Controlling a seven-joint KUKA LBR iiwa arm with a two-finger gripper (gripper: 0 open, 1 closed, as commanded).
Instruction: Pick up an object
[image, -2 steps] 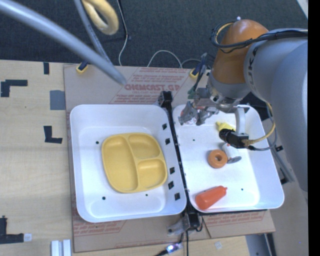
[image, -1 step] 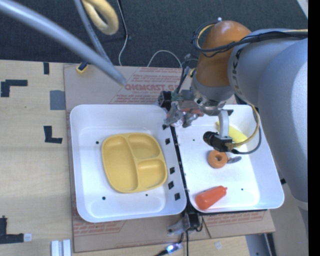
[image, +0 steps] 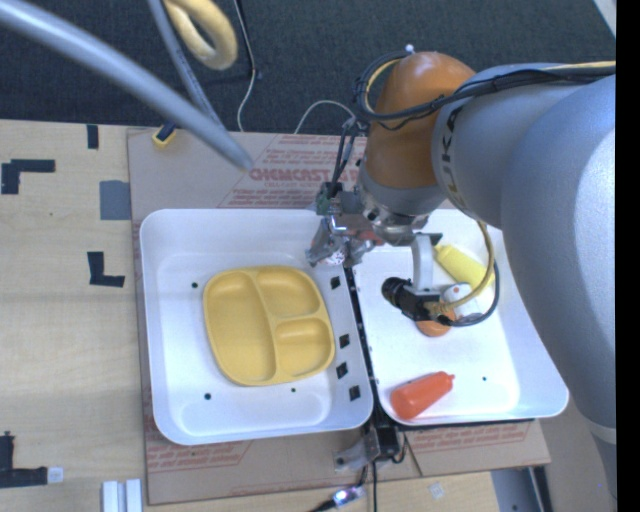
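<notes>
Because the gripper (image: 335, 245) hangs over the wall between bins, hold unclear, it could bump the yellow plate (image: 268, 325).

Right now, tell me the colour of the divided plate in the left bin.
Yellow divided plate, seen in the camera view.
</notes>
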